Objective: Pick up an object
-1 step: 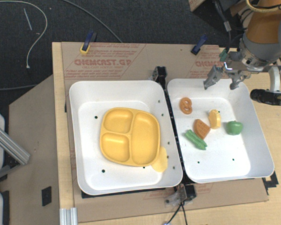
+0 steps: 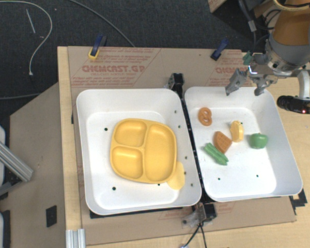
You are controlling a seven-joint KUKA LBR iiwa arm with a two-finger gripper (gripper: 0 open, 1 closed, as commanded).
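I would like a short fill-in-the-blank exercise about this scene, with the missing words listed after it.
1. The yellow divided plate lies in the ____ bin.
2. The plate has ____ compartments.
3. The small toy foods, such as the green round one, lie in the ____ bin.
4. The claw hangs open over the right bin's ____ edge.

Missing words: left; three; right; far

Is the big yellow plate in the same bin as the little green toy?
No, the yellow plate lies in the left bin, while the little green toy lies in the right bin.
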